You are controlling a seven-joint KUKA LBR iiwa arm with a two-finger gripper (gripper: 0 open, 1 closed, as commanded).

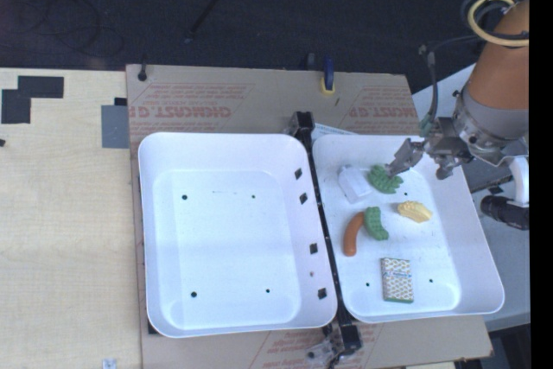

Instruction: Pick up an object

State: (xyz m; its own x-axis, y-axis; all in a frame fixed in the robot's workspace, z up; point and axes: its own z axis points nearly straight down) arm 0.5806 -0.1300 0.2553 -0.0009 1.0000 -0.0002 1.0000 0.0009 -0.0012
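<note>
Basically, the gripper (399, 170) sits low over the upper green toy (381, 179) in the right bin (484, 289), touching or just above it; can't tell how the jaws stand. Toy looks small, light, likely rubbery with a bumpy outline. Judgement: pinch across its narrow middle. White piece (353, 183) lies just beside it and may interfere.

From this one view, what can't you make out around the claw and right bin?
- Claw: too small and dark against the upper green piece to tell open from shut, or whether it touches the piece.
- Arm: cut off by the top and right of the view.
- White item: blends into the right bin; shape unclear.
- Patterned pad: print too small to read.
- Yellow piece: too small to identify.
</note>
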